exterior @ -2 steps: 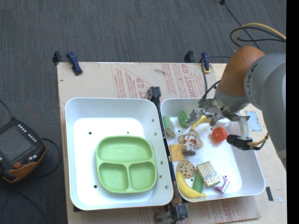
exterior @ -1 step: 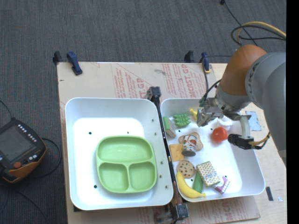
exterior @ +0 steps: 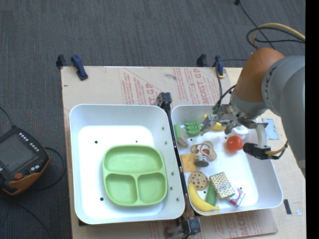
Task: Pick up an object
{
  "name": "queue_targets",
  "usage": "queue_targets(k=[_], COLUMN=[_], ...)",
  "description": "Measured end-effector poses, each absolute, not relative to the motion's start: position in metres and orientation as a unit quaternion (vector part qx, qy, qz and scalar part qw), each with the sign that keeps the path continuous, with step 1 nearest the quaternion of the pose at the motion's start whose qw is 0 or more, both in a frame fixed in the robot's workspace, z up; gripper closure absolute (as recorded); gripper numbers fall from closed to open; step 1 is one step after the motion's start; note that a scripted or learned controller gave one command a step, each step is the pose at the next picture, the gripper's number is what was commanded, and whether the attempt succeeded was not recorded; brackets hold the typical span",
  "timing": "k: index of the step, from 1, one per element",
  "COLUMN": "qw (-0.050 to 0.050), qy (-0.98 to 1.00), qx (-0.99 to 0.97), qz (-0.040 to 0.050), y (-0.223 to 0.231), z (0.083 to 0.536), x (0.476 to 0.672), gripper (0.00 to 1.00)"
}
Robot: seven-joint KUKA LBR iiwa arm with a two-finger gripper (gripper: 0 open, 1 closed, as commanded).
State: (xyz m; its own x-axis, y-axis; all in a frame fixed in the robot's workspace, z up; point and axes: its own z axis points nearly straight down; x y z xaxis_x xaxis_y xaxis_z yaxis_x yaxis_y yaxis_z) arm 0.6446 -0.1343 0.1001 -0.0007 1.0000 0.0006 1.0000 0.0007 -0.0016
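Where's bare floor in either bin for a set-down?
Left bin: bare white strip all around the green divided plate, widest behind it. Right bin: open patch between the tomato, the carton and the right wall. Crowded along its left wall, from the banana to the pincer.

Red block lettering printed across the brown board (exterior: 139, 86) beneath the two bins, upside down in this view and partly covered; letters resembling "SDS" and "MCOT" faintly traceable, exact wording not legible. Red-and-white label on the small can (exterior: 201, 155) in the right bin (exterior: 269, 183), too small to read
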Motion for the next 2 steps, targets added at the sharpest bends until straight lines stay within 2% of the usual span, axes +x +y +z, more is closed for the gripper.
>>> queue_targets(k=[1, 2], qw=[0.002, 0.003], qy=[-0.708, -0.706], qx=[-0.706, -0.708], qz=[0.0013, 0.0017], y=[-0.0839, -0.0846], z=[0.0868, 0.0965], x=[0.6201, 0.6198], gripper=[0.00, 1.00])
